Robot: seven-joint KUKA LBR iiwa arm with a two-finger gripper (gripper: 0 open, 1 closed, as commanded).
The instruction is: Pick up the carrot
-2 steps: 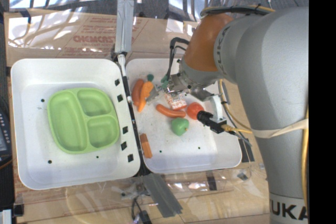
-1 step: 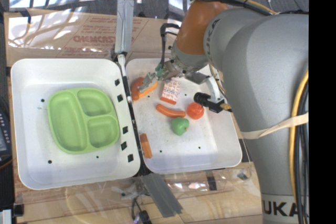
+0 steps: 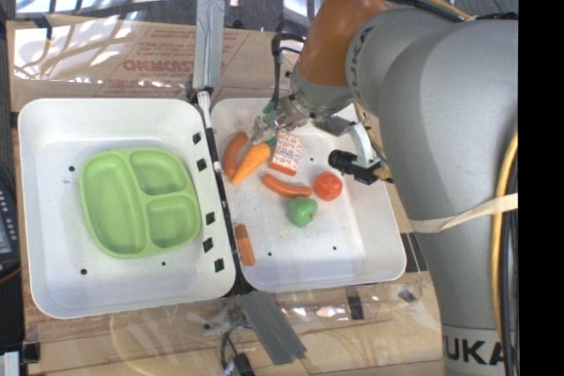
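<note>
My end effector [image 3: 267, 126] sits at the carrot [image 3: 251, 163] top; its opening: cannot tell. Carrot: light, rigid, smooth; I grip mid-body.

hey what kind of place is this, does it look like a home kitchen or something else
Likely a robot lab bench, not a kitchen: a large grey KUKA arm works over two shallow white bins, toy food such as an orange carrot lies inside, and taped cardboard lines the bench.

Green plate [image 3: 141, 202] left; tomato [image 3: 328, 187], apple [image 3: 302, 211] right.
</note>
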